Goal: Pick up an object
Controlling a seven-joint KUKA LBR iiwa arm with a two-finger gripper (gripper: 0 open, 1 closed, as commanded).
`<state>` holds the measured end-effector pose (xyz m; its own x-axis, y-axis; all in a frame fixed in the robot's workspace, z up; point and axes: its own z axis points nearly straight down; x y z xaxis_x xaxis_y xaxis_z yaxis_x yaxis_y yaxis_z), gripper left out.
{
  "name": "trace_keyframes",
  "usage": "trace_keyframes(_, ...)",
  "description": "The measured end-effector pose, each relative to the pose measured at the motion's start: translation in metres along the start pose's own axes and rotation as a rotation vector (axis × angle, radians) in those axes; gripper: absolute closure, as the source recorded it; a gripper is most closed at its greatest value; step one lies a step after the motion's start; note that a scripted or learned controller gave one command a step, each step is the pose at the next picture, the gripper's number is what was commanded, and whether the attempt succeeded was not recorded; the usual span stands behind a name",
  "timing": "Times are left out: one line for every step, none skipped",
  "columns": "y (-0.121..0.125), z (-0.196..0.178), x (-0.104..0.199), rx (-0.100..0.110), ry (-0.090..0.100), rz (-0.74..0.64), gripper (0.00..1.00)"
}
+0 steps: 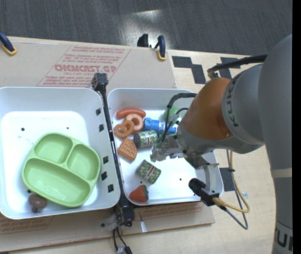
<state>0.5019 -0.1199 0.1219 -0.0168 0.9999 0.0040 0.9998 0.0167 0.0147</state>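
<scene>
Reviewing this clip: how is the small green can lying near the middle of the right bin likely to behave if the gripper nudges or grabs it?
The green can lies on its side, so a nudge would probably roll it. Its rounded wall may slip between fingers. The waffle piece and blue item sit close, so they may get bumped.

We see a thick grey arm (269, 99) with a glossy orange band (206, 112) above the wrist. Green and black cables (169, 115) run beside the band, a yellow cable (235, 208) loops below, and the gripper (163, 152) looks metallic grey.
</scene>
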Motion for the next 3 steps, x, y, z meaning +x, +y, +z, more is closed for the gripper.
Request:
trace_keyframes(-0.024, -0.084, -0.014, 0.015, -0.004, 0.015, 1.0)
trace_keyframes(-0.024, -0.084, -0.014, 0.015, -0.004, 0.013, 0.0)
trace_keyframes(0.002, 0.009, 0.022, 0.019, -0.003, 0.009, 0.0)
